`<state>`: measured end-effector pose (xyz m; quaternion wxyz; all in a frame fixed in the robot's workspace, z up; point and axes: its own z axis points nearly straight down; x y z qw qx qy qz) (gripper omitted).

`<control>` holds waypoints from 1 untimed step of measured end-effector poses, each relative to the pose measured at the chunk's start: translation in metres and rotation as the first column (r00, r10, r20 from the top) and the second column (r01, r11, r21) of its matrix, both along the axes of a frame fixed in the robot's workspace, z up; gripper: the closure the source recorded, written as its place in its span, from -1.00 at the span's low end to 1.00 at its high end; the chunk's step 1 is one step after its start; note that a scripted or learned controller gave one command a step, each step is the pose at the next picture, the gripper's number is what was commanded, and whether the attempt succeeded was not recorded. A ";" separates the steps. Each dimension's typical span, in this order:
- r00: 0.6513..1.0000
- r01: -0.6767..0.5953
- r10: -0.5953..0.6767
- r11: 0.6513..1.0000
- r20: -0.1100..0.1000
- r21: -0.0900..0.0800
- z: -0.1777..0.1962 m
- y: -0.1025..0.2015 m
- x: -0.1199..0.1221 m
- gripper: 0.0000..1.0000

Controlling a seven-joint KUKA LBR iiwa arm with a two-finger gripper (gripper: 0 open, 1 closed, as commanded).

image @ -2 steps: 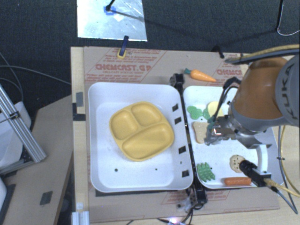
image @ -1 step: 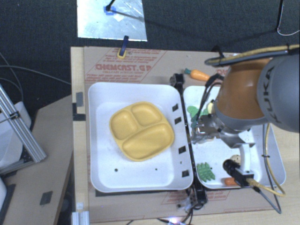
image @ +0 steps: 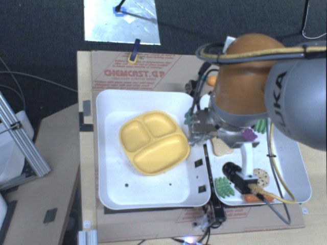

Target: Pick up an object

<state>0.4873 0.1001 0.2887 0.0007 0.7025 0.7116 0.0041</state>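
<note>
Yellow is what you will notice first: a yellow plate [image: 153, 142] lies flat in the left bin [image: 110, 188], around the middle and a little toward the right wall. It is a smooth, rounded dish with three compartments, two small ones on its far side and one wide one on its near side, and it sits turned at a slant to the bin's edges. Its surface looks glossy and bare.

You can find the end effector [image: 196, 126] just right of the plate's right rim, over the divide between the two bins (whether it touches the plate is not clear from this angle). You cannot tell from here whether it is open or closed. The arm [image: 245, 80], grey with its orange band, reaches in from the right and covers much of the right bin [image: 301, 182].

In that right bin you can make out several small pieces: a tan piece [image: 221, 147] near the divide, a purple piece [image: 249, 135] just beside it, a green striped piece [image: 260, 125] farther back, a round cookie [image: 261, 176], a green leafy piece [image: 223, 186] at the near left corner and a small orange piece [image: 251, 198] by the near rim.

Both bins rest on a cardboard sheet [image: 138, 70] with red lettering, which lies on the table [image: 56, 137].
</note>
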 end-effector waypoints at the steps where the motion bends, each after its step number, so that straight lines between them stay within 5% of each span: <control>1: 1.000 0.003 -0.003 1.000 0.001 0.000 0.064 0.050 0.000 1.00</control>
